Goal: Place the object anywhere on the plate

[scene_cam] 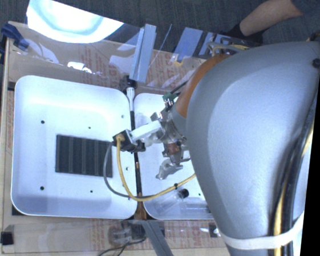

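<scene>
A dark grey ribbed rectangular plate lies flat in the middle of the left bin. My gripper hangs over the left part of the right bin, to the right of the plate and apart from it. The big grey arm covers most of the right bin. A small dark-and-clear object lies on the right bin's floor just below the gripper, beside a clear item. I cannot make out anything held in the gripper.
A yellow cable loops from the wrist over the divider between the bins and across the left bin's right edge. A metal bracket stands behind the bins. A person's arm shows at the top right.
</scene>
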You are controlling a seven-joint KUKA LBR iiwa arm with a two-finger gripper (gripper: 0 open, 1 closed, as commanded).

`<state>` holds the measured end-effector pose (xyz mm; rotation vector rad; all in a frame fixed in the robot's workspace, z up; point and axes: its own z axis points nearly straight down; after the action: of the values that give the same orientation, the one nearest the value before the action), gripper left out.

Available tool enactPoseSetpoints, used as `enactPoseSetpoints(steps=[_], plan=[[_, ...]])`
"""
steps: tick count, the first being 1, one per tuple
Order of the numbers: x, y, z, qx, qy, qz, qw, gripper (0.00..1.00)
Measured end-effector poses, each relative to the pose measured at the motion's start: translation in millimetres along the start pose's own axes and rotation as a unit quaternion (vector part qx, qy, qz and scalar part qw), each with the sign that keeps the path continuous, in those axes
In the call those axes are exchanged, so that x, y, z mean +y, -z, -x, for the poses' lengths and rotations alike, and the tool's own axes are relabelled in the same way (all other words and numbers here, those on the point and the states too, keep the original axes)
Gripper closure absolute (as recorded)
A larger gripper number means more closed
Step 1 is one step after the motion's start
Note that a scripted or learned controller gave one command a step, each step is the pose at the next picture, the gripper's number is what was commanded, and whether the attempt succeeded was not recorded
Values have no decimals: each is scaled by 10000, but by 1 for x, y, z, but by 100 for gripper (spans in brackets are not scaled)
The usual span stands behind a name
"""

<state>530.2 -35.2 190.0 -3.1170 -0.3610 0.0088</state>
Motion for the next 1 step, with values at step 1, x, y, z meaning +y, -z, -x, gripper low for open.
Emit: enactPoseSetpoints(steps=[1], plan=[[-80,0,30,-10,527,0,9986,100]])
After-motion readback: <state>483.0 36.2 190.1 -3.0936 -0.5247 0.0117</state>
